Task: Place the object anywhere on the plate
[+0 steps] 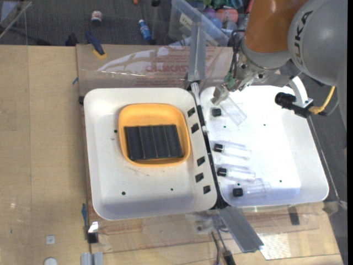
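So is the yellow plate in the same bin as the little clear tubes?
No, the yellow plate sits in the left bin, and the clear tubes lie in the right bin.

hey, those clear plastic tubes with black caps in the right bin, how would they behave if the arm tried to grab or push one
The clear plastic tubes with black caps lie on their sides in the right white bin, so a push would probably roll them. They look thin and see-through, so likely light. Their smooth walls may slip in the pincer.

A clear storage tub (190,7) of colourful toys sits beyond the bench.
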### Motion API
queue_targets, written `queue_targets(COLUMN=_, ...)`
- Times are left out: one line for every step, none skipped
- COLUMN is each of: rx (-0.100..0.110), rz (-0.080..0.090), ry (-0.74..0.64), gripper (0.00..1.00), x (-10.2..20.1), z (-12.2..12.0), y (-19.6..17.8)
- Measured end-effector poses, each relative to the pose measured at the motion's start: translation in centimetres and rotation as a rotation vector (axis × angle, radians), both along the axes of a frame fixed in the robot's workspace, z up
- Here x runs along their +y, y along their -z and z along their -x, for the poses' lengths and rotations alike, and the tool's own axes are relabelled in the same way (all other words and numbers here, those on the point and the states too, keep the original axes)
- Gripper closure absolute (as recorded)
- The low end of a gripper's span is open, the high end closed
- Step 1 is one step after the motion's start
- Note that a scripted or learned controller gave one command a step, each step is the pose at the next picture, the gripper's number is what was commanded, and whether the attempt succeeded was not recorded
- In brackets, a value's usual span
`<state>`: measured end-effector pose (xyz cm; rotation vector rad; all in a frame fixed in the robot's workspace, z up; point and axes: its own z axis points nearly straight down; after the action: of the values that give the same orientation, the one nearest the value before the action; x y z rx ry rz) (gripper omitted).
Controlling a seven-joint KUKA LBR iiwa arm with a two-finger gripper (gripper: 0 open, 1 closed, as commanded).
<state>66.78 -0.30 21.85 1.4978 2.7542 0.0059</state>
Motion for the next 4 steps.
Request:
queue_targets(rx=0.000, rz=0.000, ry=0.000, gripper=0.00, x=0.0, z=0.0, y=0.0)
queue_targets(rx=-0.001, rz=0.002, ry=-0.050, gripper=0.00, x=-4.2, z=0.0, y=-2.2)
queue_targets(rx=-0.009, rz=0.001, ry=-0.048, gripper=1.00, x=-4.3, z=-0.1, y=-3.4)
queue_targets(rx=-0.002, rz=0.003, ry=-0.216, gripper=1.00, x=-4.2, z=0.0, y=-4.3)
